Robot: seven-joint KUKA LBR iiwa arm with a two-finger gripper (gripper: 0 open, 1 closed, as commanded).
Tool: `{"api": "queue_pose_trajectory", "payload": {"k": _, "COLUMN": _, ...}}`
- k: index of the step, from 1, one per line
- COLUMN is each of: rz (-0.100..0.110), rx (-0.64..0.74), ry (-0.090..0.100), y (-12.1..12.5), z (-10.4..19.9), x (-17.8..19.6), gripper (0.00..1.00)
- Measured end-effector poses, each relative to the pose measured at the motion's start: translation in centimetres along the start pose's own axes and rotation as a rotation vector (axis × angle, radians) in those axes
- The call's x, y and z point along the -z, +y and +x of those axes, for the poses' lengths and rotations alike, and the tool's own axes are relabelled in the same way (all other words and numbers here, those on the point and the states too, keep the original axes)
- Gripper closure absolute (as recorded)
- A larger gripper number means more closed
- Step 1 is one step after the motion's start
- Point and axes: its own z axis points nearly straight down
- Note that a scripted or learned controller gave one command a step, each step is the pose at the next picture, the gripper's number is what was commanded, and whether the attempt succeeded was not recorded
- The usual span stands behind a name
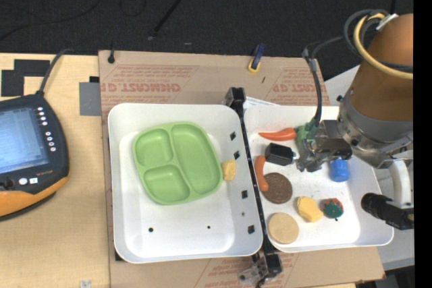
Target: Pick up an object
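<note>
Nearest the camera in the right bin: tan disc, yellow piece, brown disc. Farther back, the gripper hovers low — grip state unclear. Black block lies just left of it — orange carrot beyond.

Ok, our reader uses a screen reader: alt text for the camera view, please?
A grey robot arm's gripper hovers over the right white bin, among small toys: an orange carrot, a brown disc, a blue block. The left white bin holds a green divided plate.
</note>
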Motion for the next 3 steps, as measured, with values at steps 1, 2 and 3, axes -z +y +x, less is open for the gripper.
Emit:
{"api": "queue_pose_trajectory", "payload": {"k": 1, "rz": -0.004, "rx": 0.004, "ry": 0.001, "y": 4.7, "z": 6.9, "x": -0.8, "gripper": 1.00}}
{"api": "queue_pose_trajectory", "payload": {"k": 2, "rz": -0.010, "rx": 0.002, "ry": 0.003, "y": -0.2, "z": 8.9, "x": 8.2, "gripper": 1.00}}
{"api": "queue_pose_trajectory", "payload": {"k": 3, "rz": -0.007, "rx": 0.001, "ry": 0.001, "y": 0.0, "z": 10.8, "x": 12.4, "gripper": 1.00}}
